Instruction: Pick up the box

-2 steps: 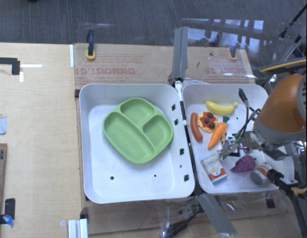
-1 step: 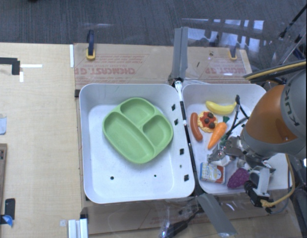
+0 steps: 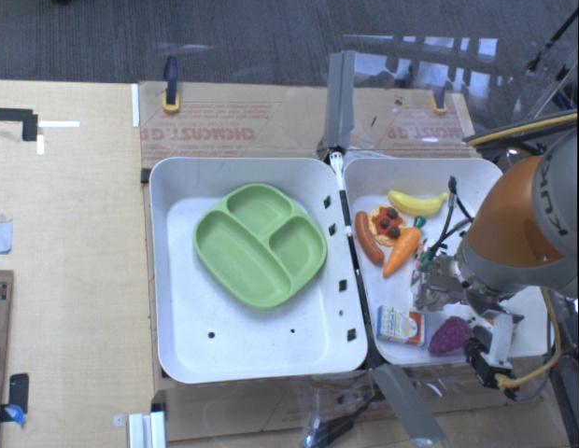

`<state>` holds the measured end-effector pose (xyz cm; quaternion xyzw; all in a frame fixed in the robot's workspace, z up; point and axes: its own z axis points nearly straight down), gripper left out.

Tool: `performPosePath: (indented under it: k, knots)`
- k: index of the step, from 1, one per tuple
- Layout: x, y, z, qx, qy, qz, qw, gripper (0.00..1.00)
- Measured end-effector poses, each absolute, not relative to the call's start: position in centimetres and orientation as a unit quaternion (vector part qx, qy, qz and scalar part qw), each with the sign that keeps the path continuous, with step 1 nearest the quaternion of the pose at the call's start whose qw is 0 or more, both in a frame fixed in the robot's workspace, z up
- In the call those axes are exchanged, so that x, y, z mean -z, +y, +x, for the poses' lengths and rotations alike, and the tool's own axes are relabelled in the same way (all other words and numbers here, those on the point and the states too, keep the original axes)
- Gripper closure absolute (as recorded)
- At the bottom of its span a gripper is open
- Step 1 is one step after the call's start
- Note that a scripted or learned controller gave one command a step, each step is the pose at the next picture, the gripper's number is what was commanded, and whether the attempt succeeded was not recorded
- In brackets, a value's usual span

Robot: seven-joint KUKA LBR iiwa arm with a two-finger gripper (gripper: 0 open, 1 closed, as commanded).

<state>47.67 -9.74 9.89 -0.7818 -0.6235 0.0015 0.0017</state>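
One box lies at the right bin's near edge beside one grape bunch, below one carrot, banana and sausage, the arm bent over them, its hand just above the box, grip unclear.

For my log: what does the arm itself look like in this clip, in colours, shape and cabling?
The arm is a thick rounded grey body with a broad orange band above the wrist. Below it sits a grey metal gripper assembly. Dark cables run alongside, and a yellowish one loops under a white and black block near the lower right.
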Motion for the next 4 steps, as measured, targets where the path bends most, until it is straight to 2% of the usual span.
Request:
performPosePath:
  k: [1, 2, 3, 4]
  knots:
    - [-15.2, -10.7, 50.8, -0.0017, -0.585, -0.811, 0.001, 1.0]
    - [-15.2, -10.7, 50.8, -0.0018, -0.585, -0.811, 0.001, 0.0]
    - [-15.2, -10.7, 50.8, -0.0018, -0.585, -0.811, 0.001, 0.0]
    - [-9.0, -11.1, 47.6, -0.0015, -0.6, -0.8, 0.001, 0.0]
